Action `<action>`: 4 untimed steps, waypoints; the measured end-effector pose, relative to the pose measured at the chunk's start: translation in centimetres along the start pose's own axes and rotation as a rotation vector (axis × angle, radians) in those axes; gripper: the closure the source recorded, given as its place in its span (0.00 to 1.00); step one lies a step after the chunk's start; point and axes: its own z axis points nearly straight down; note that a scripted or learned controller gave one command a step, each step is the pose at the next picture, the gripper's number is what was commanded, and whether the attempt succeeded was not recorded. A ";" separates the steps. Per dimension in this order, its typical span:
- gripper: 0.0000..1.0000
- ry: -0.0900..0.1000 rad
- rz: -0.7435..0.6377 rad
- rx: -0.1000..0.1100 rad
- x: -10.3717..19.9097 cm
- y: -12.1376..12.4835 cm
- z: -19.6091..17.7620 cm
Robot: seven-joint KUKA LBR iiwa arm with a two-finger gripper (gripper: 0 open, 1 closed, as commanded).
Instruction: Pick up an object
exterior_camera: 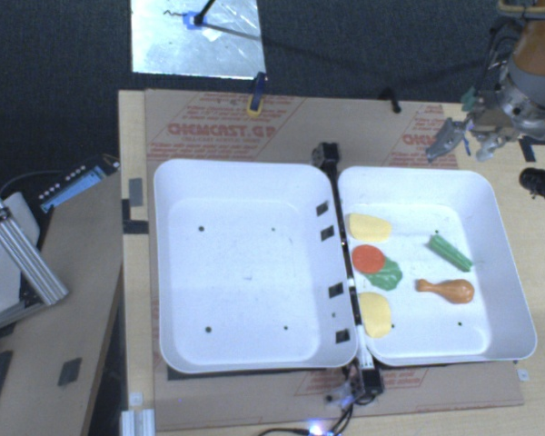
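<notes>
Arm cut off at your right edge | tool (461, 142) hangs above right bin's (504, 271) far rim, fingers spread, holding nothing | drumstick (447, 290), bean (450, 252), tomato (369, 258) lie in that bin

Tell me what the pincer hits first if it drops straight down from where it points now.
Probably the brown board just behind the right bin's far rim, not the toys inside. The pincer hangs above that corner; depth is hard to judge.

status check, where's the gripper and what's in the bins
Gripper above right bin's far rim, holding nothing. Chicken drumstick, green pod, tomato untouched. Nothing in the way.
</notes>
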 end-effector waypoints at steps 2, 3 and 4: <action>1.00 0.003 -0.014 -0.017 11.8 1.3 -13.4; 1.00 0.002 -0.006 -0.004 15.5 1.1 -15.6; 1.00 0.002 -0.006 -0.003 19.7 0.5 -18.0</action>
